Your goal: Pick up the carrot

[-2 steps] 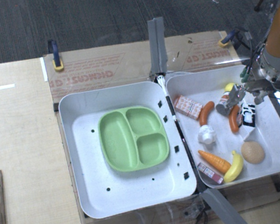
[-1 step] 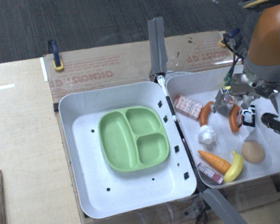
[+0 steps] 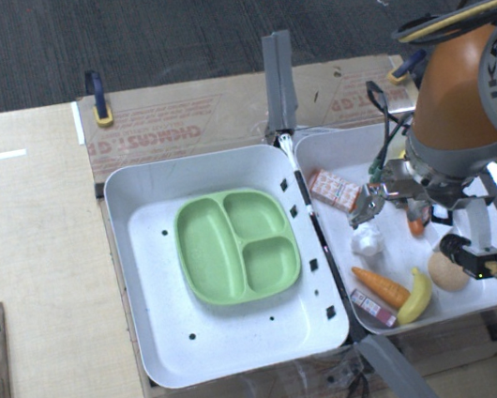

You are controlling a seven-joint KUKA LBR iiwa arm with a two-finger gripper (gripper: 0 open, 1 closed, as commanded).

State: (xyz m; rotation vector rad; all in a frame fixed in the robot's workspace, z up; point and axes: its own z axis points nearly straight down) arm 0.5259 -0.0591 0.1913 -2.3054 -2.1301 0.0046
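- Left bin (image 3: 141, 288): green divided plate (image 3: 237, 245) sits mid-frame, centre of bin.
- Right bin (image 3: 338, 141): carrot (image 3: 382, 285) lies lower part, touching banana (image 3: 416, 296) on its right; red packet (image 3: 334, 189) up top.
- My gripper (image 3: 370, 207) hangs above carrot, near a white lump (image 3: 366, 241); can't tell its state.

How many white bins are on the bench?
2. The left shallow white plastic bin holds a green divided plastic plate. The right shallow white plastic bin holds the orange carrot and other food items, with the arm partly covering it.
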